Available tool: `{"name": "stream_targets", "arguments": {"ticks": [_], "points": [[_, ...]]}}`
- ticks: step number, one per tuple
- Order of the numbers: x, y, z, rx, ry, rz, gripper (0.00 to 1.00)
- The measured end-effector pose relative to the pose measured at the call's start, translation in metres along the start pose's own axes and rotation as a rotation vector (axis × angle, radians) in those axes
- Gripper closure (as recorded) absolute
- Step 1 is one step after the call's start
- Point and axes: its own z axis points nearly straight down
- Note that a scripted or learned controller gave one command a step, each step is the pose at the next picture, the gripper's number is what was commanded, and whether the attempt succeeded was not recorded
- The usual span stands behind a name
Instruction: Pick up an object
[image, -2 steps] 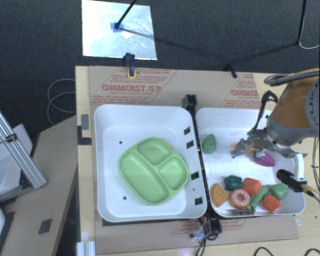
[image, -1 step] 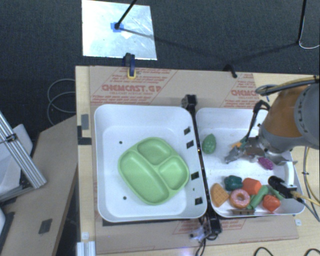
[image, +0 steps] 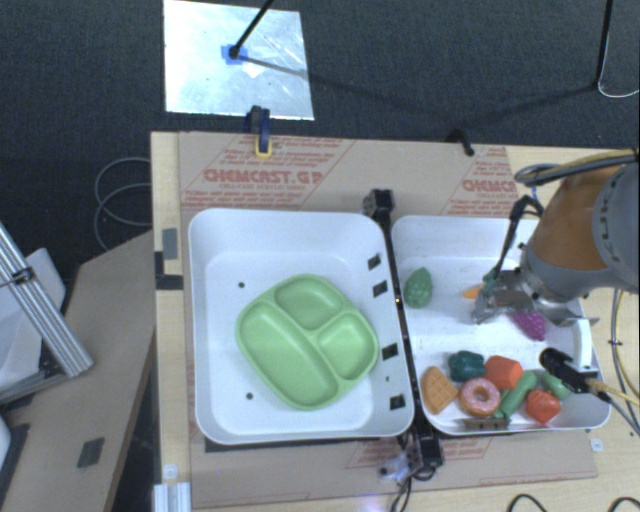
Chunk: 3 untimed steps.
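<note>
A dark carpeted floor (image: 450, 60) surrounds the bench (image: 170, 330), whose pale wooden top is covered with printed cardboard sheeting (image: 300, 170). Beyond the bench's far edge a shiny metallic square sheet (image: 238, 62) lies on the floor, marked with blue tape. A clamp (image: 260, 130) grips the bench's far edge. Thin cables (image: 125, 205) loop on the floor off its left edge, near an aluminium frame (image: 35, 300). Lighting is even and soft

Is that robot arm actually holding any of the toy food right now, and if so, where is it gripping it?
It cannot be told. The end effector is low in the right bin, beside the purple toy, but nothing shows between its fingers.
</note>
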Motion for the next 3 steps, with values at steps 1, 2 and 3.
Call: {"name": "stream_targets", "arguments": {"ticks": [1, 2, 3], "points": [[-0.002, 0.008, -0.043, -0.005, -0.002, -0.001, 1.0], [0.001, 0.004, -0.086, -0.005, -0.002, -0.002, 1.0], [0.001, 0.006, -0.135, -0.005, -0.003, -0.002, 1.0]]}}
